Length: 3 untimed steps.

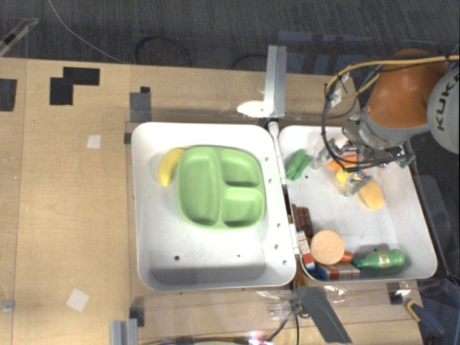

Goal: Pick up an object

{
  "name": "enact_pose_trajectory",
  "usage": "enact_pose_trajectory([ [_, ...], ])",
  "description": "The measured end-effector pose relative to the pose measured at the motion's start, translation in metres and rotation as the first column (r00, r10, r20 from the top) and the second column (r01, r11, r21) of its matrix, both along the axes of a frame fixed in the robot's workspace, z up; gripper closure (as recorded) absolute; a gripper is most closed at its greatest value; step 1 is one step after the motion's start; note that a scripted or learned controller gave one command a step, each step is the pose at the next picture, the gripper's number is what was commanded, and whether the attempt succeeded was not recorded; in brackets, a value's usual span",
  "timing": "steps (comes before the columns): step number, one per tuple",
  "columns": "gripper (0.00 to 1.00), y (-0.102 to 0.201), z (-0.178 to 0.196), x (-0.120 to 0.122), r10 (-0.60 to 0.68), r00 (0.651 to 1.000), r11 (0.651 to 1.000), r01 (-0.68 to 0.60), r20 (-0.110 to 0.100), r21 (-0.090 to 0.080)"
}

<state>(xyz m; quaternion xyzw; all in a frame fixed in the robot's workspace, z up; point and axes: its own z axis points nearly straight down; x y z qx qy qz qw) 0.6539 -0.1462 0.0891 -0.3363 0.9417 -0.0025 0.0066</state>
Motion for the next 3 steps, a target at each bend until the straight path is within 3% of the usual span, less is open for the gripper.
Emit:
enact_pose_trajectory([
  [1, 1.00, 0.001, 0.015, 0.004, -0.002, 1.000, 1.000, 0.002, 0.015, 0.001],
  [2, 1.00, -0.006, 0.104, 0.009, -0.072, 0.997, 0.997, 0.072, 0.009, 0.000],
  [3, 1.00, -0.059, 0.051, 0.017, 0.541, 0.841, 0.841, -0.541, -0.005, -0.004],
])
